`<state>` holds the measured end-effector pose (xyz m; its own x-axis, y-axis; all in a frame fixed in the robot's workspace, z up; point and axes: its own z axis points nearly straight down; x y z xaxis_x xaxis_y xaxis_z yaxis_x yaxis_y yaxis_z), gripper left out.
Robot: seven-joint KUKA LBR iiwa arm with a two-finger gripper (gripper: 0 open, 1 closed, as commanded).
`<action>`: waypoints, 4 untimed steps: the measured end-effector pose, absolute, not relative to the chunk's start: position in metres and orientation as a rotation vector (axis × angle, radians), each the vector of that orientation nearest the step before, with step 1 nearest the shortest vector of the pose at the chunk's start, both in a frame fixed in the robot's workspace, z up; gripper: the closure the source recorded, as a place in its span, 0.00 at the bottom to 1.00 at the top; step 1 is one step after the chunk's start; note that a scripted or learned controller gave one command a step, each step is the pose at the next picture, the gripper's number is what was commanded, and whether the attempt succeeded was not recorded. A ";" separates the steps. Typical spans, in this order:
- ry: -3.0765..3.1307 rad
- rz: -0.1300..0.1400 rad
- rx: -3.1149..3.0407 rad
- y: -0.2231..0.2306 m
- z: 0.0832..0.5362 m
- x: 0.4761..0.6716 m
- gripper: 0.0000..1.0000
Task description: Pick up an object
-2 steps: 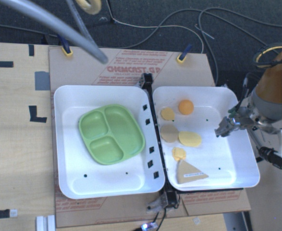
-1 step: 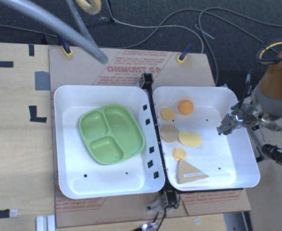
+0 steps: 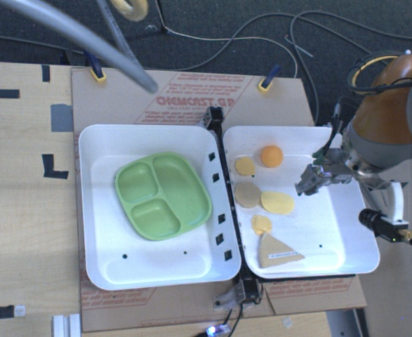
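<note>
Two white bins are set side by side on the bench. The left bin (image 3: 93,188) bears a green divided tray (image 3: 163,195). The right bin (image 3: 346,244) bears the small pieces, all clustered toward its left half: an orange ball (image 3: 271,156), a small yellow disc (image 3: 245,166) just beside it, a tan round disc (image 3: 247,194), a yellow oval piece (image 3: 277,202) close to that disc (contact cannot be made out), a small yellow lump (image 3: 261,224), and a tan wedge (image 3: 277,251) nearest the front wall.

The gripper (image 3: 311,182) is seen over the right bin, apart from the yellow oval piece and to its right. Nothing is seen between its fingers; whether they are spread or closed cannot be told at this angle.

Handling, as judged: all pieces look like light, rigid toy food, probably smooth plastic. The orange ball is likely to roll and slip from a pinch; it would best be taken across its widest middle. The flat discs lie low and offer little edge. The tan wedge is judged the steadiest hold, gripped across its two straight sides near the thick end, though it sits close to the front wall. Breakage is judged unlikely.
</note>
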<state>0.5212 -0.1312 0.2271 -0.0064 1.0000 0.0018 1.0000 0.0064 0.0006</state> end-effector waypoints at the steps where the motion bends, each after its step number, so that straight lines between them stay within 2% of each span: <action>1: -2.229 -0.002 -2.211 -0.071 0.234 0.523 1.00; 4: -2.228 0.000 -2.212 0.067 0.229 0.513 1.00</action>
